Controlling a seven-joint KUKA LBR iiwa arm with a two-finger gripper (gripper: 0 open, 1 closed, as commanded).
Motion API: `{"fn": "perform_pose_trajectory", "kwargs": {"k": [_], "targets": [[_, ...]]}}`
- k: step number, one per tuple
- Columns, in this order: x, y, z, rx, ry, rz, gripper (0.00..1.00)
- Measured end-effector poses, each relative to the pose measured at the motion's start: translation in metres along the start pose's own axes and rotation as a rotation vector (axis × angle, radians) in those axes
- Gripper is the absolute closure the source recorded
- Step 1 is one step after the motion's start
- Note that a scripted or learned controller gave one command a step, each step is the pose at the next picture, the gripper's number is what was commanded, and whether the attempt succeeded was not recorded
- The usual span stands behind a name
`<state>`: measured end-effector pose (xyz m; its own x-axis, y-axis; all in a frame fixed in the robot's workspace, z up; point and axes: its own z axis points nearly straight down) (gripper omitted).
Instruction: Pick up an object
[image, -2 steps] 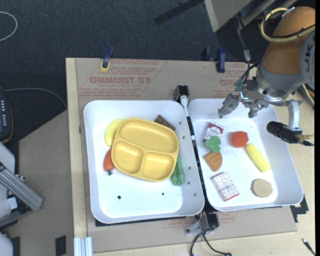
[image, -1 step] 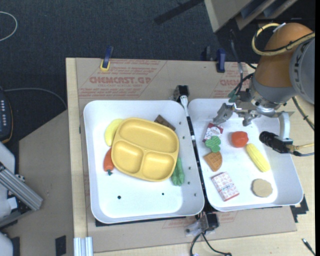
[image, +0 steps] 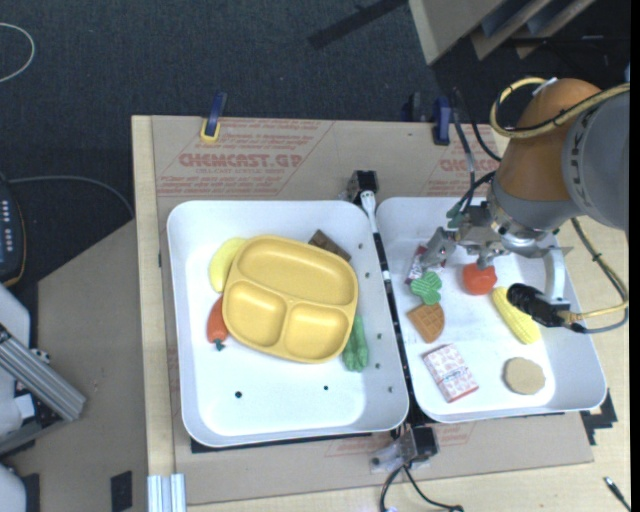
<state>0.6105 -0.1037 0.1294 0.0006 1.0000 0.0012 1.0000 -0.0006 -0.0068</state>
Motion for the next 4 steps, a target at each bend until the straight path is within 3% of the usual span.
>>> {"fn": "perform_pose_trajectory", "kwargs": {"k": [1, 2, 4], "targets": [[0.002, 0.003, 0.042, -0.009, 0.003, 0.0, 0.0], [0.001, 0.006, 0.026, -0.021, 0.0, 0.0, 1.0], [0.01, 0.005, -0.079, -0.014, -0.002, -0.002, 1.0]]}}
